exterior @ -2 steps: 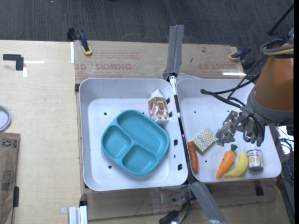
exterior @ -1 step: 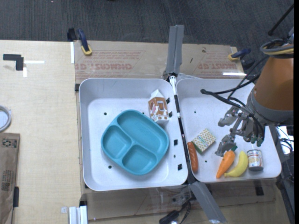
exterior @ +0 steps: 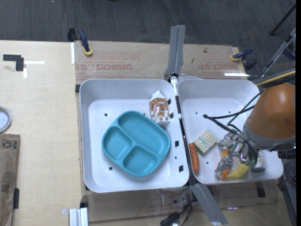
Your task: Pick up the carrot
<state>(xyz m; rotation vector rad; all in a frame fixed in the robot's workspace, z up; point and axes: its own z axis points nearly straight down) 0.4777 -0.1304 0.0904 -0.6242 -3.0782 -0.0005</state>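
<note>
Tool (exterior: 230, 161) hovers low in the right bin — grip unclear — with the carrot (exterior: 194, 157) lying lengthwise just to its left.

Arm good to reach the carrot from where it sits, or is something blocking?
Probably yes. The carrot lies in the open by the right bin's left wall, nothing on top of it. The end effector hangs nearby in the same bin; the sponge sits close beside the carrot.

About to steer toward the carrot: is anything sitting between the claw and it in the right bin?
Nothing visible blocks it. The orange carrot lies at the left wall of the right white bin; the claw hangs right of it, bare floor between. The speckled sponge block sits just above that line.
</note>
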